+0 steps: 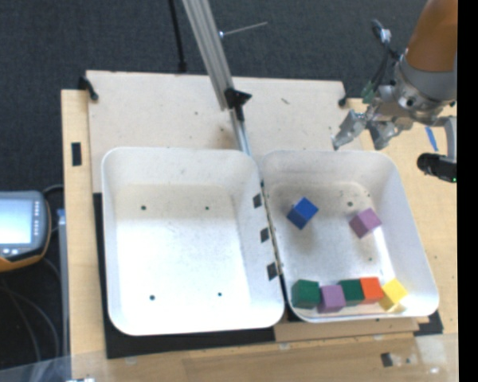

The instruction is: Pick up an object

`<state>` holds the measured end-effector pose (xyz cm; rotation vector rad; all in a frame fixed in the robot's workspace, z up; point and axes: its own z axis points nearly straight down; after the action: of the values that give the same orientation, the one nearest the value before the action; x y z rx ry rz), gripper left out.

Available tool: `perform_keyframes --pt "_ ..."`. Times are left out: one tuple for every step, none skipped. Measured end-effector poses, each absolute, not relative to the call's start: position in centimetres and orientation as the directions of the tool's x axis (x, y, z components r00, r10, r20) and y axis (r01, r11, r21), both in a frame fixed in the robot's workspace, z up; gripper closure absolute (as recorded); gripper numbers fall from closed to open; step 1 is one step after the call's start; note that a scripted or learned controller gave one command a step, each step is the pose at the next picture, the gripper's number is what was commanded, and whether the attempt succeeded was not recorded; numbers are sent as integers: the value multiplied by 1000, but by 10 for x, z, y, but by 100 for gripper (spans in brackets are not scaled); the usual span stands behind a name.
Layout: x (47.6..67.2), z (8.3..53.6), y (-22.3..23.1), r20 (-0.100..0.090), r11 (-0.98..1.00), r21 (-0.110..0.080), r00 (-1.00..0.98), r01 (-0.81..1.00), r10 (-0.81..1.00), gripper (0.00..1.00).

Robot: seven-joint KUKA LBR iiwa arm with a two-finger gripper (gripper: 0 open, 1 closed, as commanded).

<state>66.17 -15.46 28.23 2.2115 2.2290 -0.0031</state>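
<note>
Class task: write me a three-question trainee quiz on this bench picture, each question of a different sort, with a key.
1. True or false: the blue cube lies in the right bin.
2. How many cubes line the right bin's near wall? A) three B) five C) seven
3. Fill in: the tool hangs above the right bin's ____ rim.

Key: 1 true. 2 B: green cube, purple cube, second green cube, orange cube, yellow cube. 3 far.
</note>
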Motion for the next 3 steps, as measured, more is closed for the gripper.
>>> perform_keyframes --pt "633 167 -144 0 1 -8 -1 1000 1000 0" --pt "635 172 -145 0 -3 2 3 1000 1000 0" --pt "635 172 -145 0 -5 2 5 1000 1000 0"
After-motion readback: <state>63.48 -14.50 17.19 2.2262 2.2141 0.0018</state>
